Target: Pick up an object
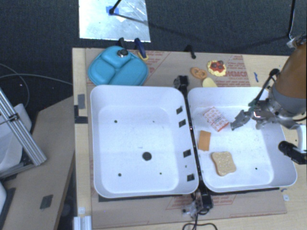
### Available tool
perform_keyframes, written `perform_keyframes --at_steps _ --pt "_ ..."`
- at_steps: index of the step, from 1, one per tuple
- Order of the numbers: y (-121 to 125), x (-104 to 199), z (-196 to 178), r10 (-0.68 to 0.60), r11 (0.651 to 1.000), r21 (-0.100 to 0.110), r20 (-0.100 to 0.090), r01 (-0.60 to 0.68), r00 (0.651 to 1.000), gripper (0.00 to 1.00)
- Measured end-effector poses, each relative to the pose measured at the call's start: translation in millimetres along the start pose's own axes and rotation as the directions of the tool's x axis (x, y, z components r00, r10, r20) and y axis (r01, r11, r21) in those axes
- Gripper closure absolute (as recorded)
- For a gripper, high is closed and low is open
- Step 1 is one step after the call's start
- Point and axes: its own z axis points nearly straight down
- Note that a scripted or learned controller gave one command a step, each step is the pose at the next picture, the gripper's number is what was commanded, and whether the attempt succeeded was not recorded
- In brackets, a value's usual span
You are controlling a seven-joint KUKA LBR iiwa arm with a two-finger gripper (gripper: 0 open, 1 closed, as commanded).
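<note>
Toast slice (223,163) in right bin (268,178), orange slab (204,140), wrapped packet (216,118); tool (238,122) beside packet, grip state indiscernible

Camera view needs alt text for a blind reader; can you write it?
The gripper hangs over the right bin, beside a red-and-white packet. An orange slice and toast lie nearer the bin's front; the left bin sits alongside.
</note>
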Motion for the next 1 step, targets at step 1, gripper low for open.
perform_keyframes --at_steps 1 --pt "-37.9 -45.5 56.8 0.006 1.0 0.004 0.0 -0.006 1.0 0.0"
